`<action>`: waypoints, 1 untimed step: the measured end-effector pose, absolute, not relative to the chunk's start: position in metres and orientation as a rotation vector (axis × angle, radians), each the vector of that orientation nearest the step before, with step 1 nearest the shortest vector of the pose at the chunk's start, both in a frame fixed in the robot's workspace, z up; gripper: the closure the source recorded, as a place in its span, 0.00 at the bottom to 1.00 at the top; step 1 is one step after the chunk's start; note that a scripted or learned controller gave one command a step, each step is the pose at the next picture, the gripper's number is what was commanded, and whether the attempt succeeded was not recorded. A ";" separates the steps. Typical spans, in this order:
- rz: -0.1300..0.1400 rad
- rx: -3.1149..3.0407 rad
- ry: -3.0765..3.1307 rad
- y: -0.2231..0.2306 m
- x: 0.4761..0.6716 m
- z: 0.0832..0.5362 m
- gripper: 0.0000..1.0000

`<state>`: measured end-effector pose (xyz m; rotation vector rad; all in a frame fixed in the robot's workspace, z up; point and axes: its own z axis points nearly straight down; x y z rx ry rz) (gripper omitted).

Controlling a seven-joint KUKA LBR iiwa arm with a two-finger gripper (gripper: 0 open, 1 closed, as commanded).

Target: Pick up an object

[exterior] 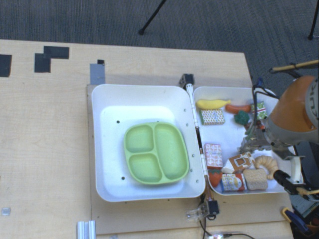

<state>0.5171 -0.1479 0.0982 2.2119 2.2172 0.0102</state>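
The bench (45, 133) looks like pale wood, smooth and not shiny. The two bins look like white plastic. The left bin (107, 133) is smooth and a little glossy, and so is the right bin (227, 133). The green tray (156, 153) looks like smooth plastic with a soft shine. At 12 o'clock in the right bin, the yellow banana (213, 104) looks like shiny toy plastic. The little boxes (213, 154) look like printed paper or card. At 6 o'clock there, the tan block (255, 179) looks rough, like a sponge. The floor (99, 14) looks like dark, rough carpet. The arm's orange band (296, 111) looks smooth and matt.
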 end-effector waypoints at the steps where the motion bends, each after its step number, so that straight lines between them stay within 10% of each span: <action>1: 0.010 2.212 2.217 -0.148 0.517 0.098 0.00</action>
